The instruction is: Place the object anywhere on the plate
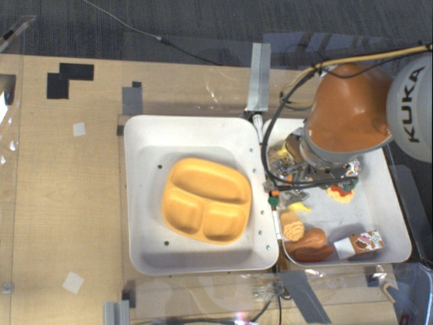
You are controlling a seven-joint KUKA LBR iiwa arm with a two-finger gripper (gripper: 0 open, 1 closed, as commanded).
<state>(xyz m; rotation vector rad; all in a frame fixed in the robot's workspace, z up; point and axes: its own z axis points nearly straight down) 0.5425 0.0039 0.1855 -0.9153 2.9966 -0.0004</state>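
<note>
right bin (pixel 396 212): toy foods (pixel 308 239) just below gripper (pixel 292 193).

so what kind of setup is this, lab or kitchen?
Looks like a robot lab bench, not a kitchen: a KUKA arm over two white bins, toy food, a yellow plate, loose cables.

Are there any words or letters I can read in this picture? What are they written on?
"KUKA": big dark letters on the grey robot arm, running down its side at the right edge.
The small box in the right bin has printing on it, but it is too small and blurred to read.
Nothing else has readable words.
</note>
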